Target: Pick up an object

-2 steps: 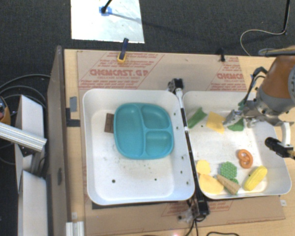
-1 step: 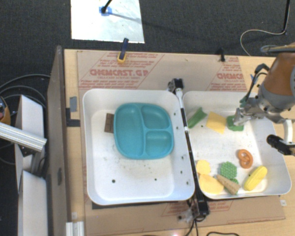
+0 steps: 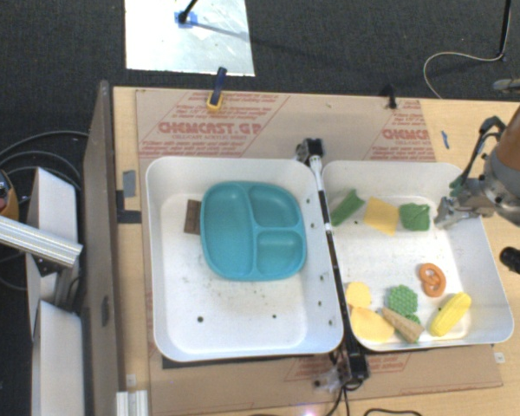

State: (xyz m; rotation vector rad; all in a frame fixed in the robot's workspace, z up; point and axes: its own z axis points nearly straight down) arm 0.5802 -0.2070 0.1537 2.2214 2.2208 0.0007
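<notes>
fingers' state unclear, gripper at right bin's edge, green piece just beside, pretzel below

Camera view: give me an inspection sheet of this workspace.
Surface: two white bins, left bin and right bin, on a cardboard-covered bench.
Job's things: right bin holds toy food, including a pretzel, corn and a green leaf.
Clutter: teal divided plate and a brown block in the left bin.
Grippers: gripper over the right bin's far right edge, holding nothing visible.
Cables: black cables at left.
Surroundings: dark carpet.
</notes>
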